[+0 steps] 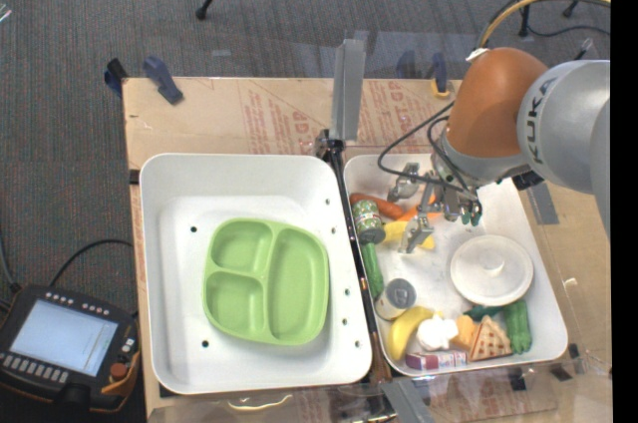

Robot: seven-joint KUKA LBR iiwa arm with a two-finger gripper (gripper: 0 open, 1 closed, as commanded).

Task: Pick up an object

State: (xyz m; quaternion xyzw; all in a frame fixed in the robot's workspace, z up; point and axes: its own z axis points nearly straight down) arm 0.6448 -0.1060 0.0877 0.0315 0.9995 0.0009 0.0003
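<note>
My gripper hangs low over the back half of the right bin, under the arm's orange band. A small yellow piece lies right beneath it, beside an orange carrot and a small green can. I cannot make out whether the yellow piece is touched or gripped. A white round bowl sits just right of the gripper. A banana, a grey disc and a long green vegetable lie along the bin's left side.
The left bin holds a green divided plate. At the right bin's front lie a toast-like wedge, a green item, a white lump and a pink-and-white packet. A pendant sits lower left.
</note>
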